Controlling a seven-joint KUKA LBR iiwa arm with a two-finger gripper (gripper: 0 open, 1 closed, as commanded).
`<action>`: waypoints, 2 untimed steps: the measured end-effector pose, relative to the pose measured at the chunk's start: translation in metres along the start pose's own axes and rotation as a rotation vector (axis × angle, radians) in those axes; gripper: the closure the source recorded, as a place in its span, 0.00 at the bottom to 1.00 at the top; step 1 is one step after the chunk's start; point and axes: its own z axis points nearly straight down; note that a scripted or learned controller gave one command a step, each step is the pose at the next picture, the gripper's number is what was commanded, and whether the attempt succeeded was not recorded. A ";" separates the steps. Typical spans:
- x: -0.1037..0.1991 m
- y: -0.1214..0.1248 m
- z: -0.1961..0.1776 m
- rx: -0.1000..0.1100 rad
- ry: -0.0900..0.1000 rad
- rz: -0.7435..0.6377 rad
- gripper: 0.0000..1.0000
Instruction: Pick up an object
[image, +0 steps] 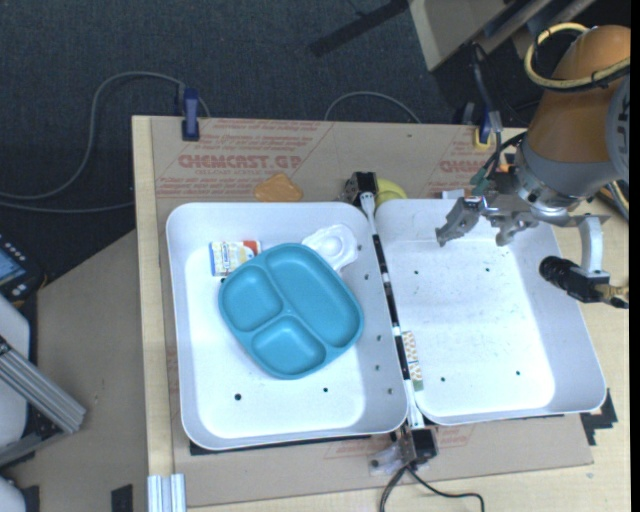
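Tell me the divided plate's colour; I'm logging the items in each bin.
Blue: the divided plate in the left bin, seen in the camera view.

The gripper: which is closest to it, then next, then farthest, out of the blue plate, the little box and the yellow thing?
From the gripper, in the camera view:
1. The yellow thing, behind the bins near where they meet.
2. The blue plate, in the middle of the left bin.
3. The little box, at the left bin's back left, partly under the plate.
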 end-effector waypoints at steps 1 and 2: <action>0.000 0.033 0.147 0.003 0.000 -0.002 0.00; -0.039 0.068 0.138 -0.006 -0.003 0.002 0.00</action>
